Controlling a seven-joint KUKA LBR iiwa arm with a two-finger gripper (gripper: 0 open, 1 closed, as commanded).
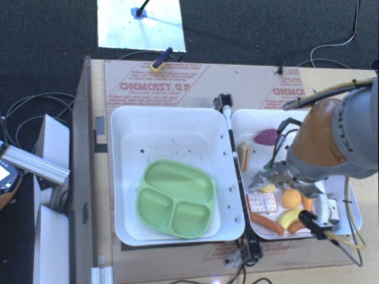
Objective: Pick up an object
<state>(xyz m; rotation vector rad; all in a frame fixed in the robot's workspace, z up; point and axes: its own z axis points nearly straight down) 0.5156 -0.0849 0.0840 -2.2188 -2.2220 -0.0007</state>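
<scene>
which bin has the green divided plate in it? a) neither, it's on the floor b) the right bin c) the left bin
c: the green divided plate lies flat in the left bin, while the right bin holds small toy foods such as an orange ball.

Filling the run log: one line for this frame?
arm: over right bin | end effector: low among toys, by orange ball | grasp: none seen | left bin: green divided plate

Green divided plate [175, 199] smooth matt plastic; white bins [127, 132] glossy plastic; bench [195, 78] protective paper.
</scene>
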